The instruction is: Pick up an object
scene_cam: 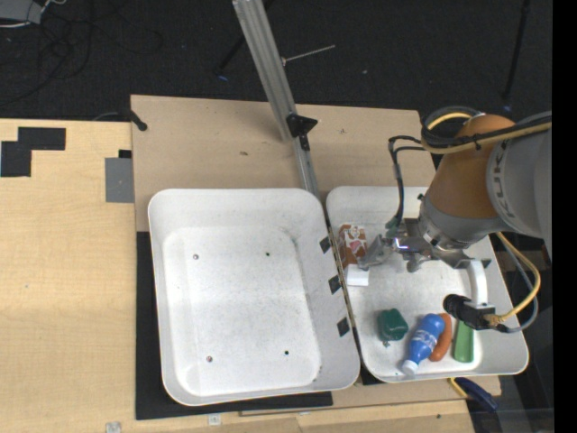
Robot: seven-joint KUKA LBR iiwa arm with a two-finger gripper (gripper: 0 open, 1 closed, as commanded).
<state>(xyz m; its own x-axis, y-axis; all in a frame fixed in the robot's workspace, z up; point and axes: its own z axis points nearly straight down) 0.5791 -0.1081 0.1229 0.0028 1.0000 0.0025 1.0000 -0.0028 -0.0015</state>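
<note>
My gripper (383, 249) hangs low over the upper left part of the right bin (410, 287), beside a small red and white packet (352, 242) that leans at the bin's left wall. A white block (358, 278) lies just below the packet. Lower in the same bin rest a dark green block (390, 324), a blue bottle with a white cap (422, 340), an orange piece (441, 343) and a green stick (463, 342). Nothing shows between the fingers.
The left bin (239, 291) sits beside the right one, with black clips along the shared wall. A slanted metal rail (270, 70) rises behind the bins. The arm's orange band and grey body cover the right bin's upper right.
</note>
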